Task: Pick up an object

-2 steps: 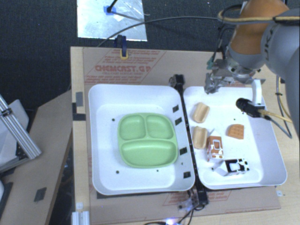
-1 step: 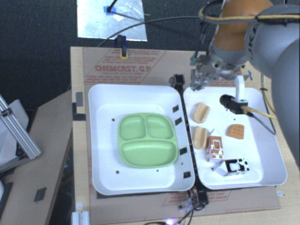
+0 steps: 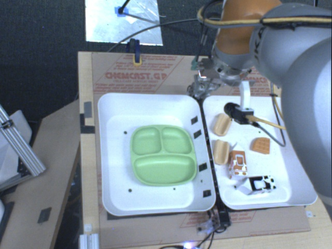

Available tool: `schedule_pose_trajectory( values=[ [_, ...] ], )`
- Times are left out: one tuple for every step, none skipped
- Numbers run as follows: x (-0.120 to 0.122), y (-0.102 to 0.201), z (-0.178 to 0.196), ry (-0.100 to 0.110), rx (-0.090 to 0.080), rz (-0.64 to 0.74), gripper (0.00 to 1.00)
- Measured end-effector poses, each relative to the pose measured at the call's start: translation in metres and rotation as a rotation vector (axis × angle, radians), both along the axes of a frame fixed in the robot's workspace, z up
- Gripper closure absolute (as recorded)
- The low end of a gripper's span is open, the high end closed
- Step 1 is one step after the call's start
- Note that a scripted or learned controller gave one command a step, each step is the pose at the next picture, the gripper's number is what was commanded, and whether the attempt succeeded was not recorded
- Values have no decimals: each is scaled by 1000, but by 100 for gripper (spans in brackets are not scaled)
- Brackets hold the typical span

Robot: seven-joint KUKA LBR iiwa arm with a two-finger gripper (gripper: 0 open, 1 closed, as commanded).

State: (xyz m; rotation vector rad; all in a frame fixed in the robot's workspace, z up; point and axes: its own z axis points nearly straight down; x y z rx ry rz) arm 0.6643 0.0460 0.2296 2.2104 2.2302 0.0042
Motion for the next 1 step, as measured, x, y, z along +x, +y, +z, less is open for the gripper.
schedule_pose_trajectory(
  values=[
    [-4, 50, 7, 1, 1, 1, 100]
  ],
)
